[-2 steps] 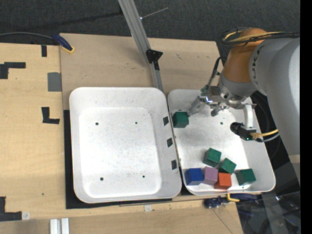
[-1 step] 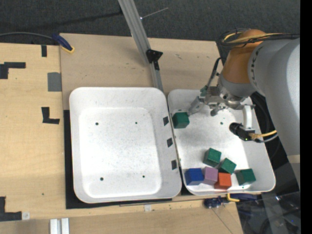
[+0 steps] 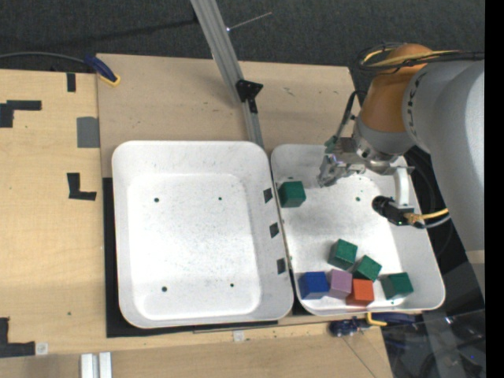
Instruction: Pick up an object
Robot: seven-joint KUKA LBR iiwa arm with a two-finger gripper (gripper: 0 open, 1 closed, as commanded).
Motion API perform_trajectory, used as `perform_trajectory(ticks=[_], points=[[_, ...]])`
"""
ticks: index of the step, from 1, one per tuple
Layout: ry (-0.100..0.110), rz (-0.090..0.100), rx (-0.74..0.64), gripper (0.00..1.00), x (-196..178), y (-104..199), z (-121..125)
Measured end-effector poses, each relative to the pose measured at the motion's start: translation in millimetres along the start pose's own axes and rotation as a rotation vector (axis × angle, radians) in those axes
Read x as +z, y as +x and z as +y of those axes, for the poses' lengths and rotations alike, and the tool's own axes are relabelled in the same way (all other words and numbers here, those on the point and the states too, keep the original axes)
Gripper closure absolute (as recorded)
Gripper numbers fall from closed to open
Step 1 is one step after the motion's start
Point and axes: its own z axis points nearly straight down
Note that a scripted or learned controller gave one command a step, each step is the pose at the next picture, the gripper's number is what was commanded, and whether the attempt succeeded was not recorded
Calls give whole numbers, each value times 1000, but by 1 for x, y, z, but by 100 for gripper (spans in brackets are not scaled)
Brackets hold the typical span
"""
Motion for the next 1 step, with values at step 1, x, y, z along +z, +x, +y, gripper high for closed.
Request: perform_trajectory(ticks=[1], points=[[-6,-1,1,100,-59,-8,0]])
